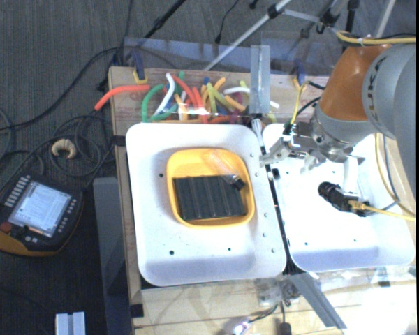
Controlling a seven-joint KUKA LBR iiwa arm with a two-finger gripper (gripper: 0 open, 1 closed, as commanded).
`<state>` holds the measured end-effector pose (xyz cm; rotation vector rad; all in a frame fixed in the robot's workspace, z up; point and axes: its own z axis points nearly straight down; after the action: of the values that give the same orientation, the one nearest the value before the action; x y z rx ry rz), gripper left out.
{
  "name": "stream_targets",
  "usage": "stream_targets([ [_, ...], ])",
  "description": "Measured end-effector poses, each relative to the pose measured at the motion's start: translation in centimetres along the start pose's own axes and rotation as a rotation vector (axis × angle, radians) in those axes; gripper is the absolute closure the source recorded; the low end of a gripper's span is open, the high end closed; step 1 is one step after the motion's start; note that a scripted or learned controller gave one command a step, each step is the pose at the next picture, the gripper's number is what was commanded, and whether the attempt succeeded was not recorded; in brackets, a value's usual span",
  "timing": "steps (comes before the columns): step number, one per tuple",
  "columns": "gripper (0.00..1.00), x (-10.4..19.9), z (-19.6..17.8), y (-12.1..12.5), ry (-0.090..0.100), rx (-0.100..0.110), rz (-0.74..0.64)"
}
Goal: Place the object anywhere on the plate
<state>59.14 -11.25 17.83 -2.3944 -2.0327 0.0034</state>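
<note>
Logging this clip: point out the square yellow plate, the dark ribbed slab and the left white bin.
Square yellow plate (209, 160): camera view, far rim.
Dark ribbed slab (208, 197): camera view, its middle.
Left white bin (195, 257): camera view, bare near floor.

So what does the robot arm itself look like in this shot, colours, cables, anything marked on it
The arm is a thick, rounded grey body with a broad orange band above the wrist. Below that sits a grey metal wrist assembly with small brackets. A yellow cable runs down alongside it, and a black connector hangs near the end. No readable markings can be made out.
</note>
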Motion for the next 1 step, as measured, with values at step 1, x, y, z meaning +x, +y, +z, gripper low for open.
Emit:
stream_targets([
  [1,0.00,-3.77,-5.42,2.63,-0.002,-0.003,-0.316],
])
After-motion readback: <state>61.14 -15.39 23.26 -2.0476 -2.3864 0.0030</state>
